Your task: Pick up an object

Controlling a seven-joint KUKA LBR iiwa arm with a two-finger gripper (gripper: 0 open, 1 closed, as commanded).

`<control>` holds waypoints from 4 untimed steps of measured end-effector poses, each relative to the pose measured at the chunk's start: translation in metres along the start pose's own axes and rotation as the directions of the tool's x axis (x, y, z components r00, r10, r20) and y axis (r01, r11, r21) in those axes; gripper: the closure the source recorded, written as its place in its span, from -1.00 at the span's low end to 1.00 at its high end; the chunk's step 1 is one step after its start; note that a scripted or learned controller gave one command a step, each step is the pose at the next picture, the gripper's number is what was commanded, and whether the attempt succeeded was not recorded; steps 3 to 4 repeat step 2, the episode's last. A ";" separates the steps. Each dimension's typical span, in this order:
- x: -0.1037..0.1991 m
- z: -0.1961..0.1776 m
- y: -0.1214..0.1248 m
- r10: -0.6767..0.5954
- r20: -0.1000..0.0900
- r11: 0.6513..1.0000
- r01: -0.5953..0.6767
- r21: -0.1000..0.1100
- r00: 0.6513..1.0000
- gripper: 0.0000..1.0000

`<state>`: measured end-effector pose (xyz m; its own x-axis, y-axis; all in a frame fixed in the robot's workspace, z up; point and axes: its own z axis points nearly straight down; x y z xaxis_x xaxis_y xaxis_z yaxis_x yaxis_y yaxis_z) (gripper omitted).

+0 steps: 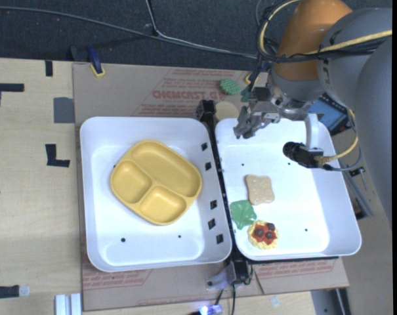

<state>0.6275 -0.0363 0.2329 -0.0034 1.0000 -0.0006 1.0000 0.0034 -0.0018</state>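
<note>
In the right bin (329,195) lie a tan toast slice (258,189), a green leafy piece (243,212) and a small yellow pizza slice with red and dark toppings (263,234). My gripper (245,127) hangs over the bin's far left corner, well above and behind the toast, with its fingers (239,130) close together and nothing visible between them. The yellow three-compartment plate (156,182) lies in the left bin (96,195).
A green toy piece (229,86) lies on the cardboard behind the bins. Black clips run along the divider (213,169) between the bins. The grey arm with its orange band (313,18) and cables fills the upper right.
</note>
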 end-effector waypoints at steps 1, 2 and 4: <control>0.056 0.013 0.004 -0.003 -0.001 1.000 0.003 0.001 1.000 1.00; 0.109 0.023 0.007 -0.001 0.000 1.000 0.001 0.000 1.000 1.00; 0.109 0.023 0.007 -0.001 0.000 1.000 0.001 0.000 1.000 1.00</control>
